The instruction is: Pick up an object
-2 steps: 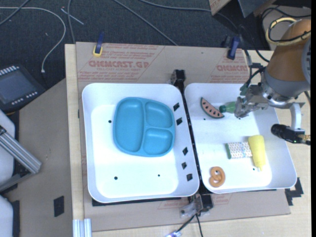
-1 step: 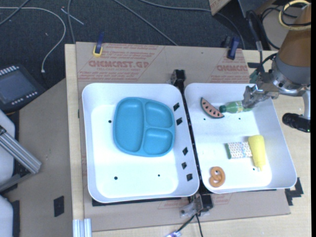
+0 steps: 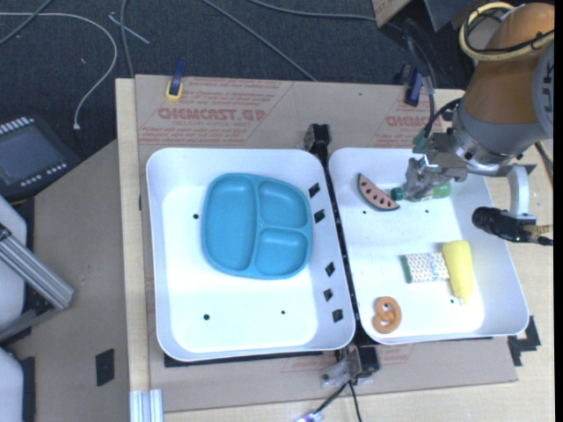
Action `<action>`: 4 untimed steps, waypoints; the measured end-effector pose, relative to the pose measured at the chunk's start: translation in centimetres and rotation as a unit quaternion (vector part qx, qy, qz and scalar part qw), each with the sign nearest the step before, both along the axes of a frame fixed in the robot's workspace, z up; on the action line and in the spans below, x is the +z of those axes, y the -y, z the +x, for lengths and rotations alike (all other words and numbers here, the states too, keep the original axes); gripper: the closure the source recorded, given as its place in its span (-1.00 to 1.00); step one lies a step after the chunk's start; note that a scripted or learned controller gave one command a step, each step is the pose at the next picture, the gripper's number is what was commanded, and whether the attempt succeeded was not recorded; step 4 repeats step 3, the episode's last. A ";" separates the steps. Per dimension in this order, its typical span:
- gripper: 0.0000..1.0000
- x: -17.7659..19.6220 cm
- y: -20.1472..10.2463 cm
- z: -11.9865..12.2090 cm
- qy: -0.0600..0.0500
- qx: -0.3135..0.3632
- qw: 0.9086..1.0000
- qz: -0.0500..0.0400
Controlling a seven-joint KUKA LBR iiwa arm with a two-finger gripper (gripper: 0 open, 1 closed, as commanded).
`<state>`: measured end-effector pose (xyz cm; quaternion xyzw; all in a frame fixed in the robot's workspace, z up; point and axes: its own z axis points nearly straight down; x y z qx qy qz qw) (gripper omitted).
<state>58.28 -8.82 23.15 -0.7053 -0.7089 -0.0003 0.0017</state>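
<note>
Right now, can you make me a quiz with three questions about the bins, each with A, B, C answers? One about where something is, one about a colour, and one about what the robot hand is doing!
1. Where does the blue divided plate lie?
A. in the left bin
B. in the right bin
C. on the floor

2. What colour is the long block in the right bin?
A. green
B. yellow
C. purple

3. Where is the gripper?
A. over the plate
B. above the pretzel
C. low in the right bin, beside the watermelon slice

Answers:
1. A, it rests on the left bin's floor.
2. B, it is plainly yellow.
3. C, it sits just right of the slice.
</note>
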 end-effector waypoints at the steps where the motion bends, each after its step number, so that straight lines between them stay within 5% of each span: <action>1: 1.00 0.8 -5.5 0.9 0.002 0.000 1.000 0.000; 3: 1.00 -0.6 -16.5 1.4 -0.001 0.000 1.000 -0.001; 4: 1.00 -0.6 -16.5 1.4 -0.001 0.000 1.000 -0.001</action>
